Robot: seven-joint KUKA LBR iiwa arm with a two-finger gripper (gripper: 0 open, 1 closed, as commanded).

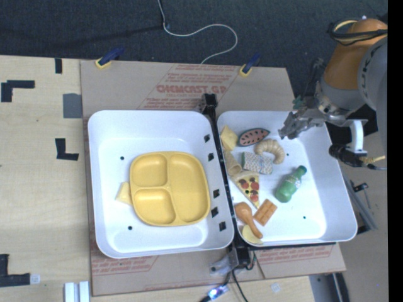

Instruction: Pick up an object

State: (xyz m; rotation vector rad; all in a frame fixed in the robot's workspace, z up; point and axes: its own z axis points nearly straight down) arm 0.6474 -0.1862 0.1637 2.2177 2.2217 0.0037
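The right bin (327, 206) holds several toy foods: a watermelon slice (254, 135), a croissant (271, 147), a patterned packet (258, 163), a green bottle (289, 184), a pizza slice (247, 185), an orange block (265, 211), a drumstick (245, 214) and pale yellow pieces (228, 137) along the left wall. My gripper (292, 127) hangs over the bin's far right part, just right of the croissant and watermelon slice, with nothing seen between its fingers.
The left bin (107, 137) holds a yellow divided plate (170, 188) with a pale yellow wedge (123, 194) at its left edge. A black divider with clips (214, 162) separates the bins. A white cable (201, 30) lies beyond the cardboard base.
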